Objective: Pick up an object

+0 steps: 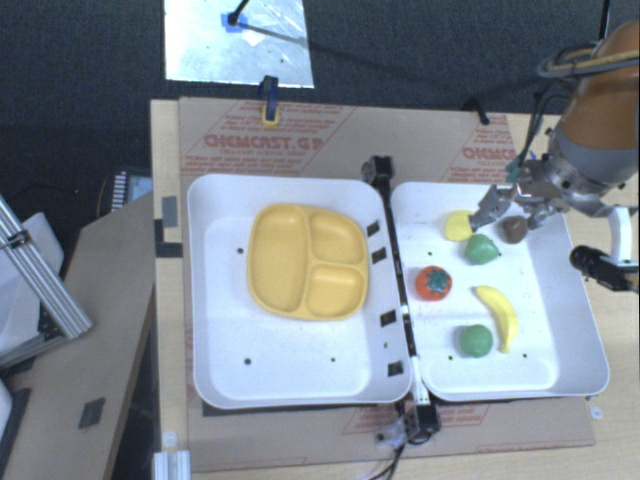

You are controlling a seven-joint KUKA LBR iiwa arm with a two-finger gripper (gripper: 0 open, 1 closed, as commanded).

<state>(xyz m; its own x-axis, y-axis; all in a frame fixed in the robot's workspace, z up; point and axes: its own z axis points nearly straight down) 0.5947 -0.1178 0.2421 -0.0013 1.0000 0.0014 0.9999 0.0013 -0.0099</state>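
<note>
Green ball (476, 341) nearest; small brown lump (513, 230) (roundish) beside spread, unloaded claw (512, 215).

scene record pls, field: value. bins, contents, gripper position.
left bin: yellow divided plate
right bin: yellow piece, two green pieces, brown piece, toy tomato, toy banana
gripper: above right bin's far end, over the brown piece
held: nothing visibly between fingers
</note>
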